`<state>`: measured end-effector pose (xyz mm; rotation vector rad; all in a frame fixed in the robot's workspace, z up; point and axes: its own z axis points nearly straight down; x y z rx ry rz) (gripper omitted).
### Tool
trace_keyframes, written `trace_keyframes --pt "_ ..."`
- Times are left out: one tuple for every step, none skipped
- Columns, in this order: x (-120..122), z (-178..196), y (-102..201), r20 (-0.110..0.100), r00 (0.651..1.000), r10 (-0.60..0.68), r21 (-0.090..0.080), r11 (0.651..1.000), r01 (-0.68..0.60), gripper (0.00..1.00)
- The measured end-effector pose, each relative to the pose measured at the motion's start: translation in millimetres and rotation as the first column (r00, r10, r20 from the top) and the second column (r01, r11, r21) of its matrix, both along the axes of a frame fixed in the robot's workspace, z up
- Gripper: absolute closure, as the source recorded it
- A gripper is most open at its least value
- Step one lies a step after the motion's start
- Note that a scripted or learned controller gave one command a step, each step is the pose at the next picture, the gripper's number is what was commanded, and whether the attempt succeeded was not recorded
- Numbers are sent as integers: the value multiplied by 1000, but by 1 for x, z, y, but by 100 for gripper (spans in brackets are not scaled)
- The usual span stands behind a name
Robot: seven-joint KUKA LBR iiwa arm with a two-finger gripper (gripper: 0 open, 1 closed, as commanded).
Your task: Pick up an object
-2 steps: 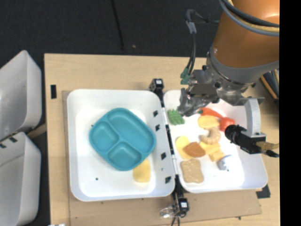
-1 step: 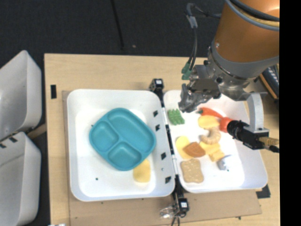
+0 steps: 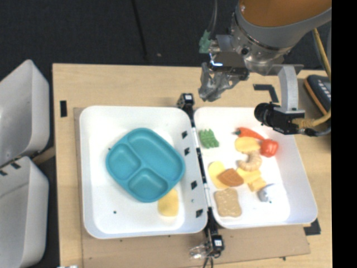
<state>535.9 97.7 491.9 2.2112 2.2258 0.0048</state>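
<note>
Hovering above the right bin's (image 3: 290, 205) far edge, the gripper (image 3: 212, 91) hangs with jaws whose state I cannot tell; the green toy (image 3: 209, 138) lies below them, apart, in that bin.

My arm (image 3: 281, 10) runs off the top edge at about one o'clock, so its upper reach is cut away. My gripper (image 3: 211, 91) hangs at twelve o'clock above the right bin (image 3: 301, 205), too dark and blurred to read its tips. The small grey piece (image 3: 266, 192) at four o'clock is too tiny to name (likewise the clutter (image 3: 203, 251) at six o'clock). The yellow item (image 3: 169, 204) tucks partly under the teal tray (image 3: 145, 163).
</note>
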Motion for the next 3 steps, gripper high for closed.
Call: trace_keyframes --pt "-41 -92 -51 -17 1000 -8 -3 1000 8 100" --pt "-3 -31 25 1 1000 4 2 1000 -4 100" --pt "-48 -124 -22 -18 1000 -7 -4 1000 7 100"
